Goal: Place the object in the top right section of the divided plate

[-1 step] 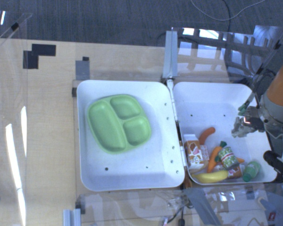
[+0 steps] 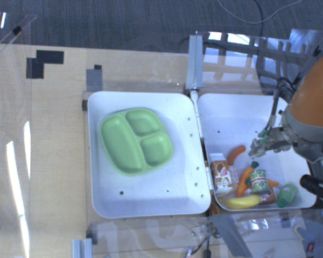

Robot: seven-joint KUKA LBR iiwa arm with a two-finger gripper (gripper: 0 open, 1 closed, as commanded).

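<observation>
- Currently, the grey arm's two-finger claw [image 2: 257, 148] hangs low over the right-hand shallow white bin [image 2: 231, 112], just beside a short orange-red sausage-shaped toy [image 2: 236, 153] that lies to its left.
- How far the claw stands apart cannot be told at this size and slant, and nothing is seen between its tips.
- Which toy the task means is not stated; the sausage-shaped toy is nearest the claw, its long axis running on a slant, upper end toward the claw.
- Below the sausage-shaped toy, crowded into that bin's near corner, lie a small printed carton with red and white faces [image 2: 222, 176], an orange plastic carrot [image 2: 244, 180], a small green-labelled can [image 2: 258, 179], a yellow plastic banana [image 2: 243, 201] and a green rounded toy [image 2: 287, 194].
- Away to the left of the sausage-shaped toy, across the metal rail where the bins meet, the pale green three-part divided plate [image 2: 114, 149] rests in the left-hand shallow white bin [image 2: 145, 198].
- The plate's top right section [image 2: 142, 121] is the upper of its two smaller wells and looks bare.
- As a judgement, the coming move turns on a short leftward drop onto the toy, then a long carry leftward and slightly up-frame to that well.
- Both bins sit on a pale wooden counter [image 2: 48, 144].
</observation>
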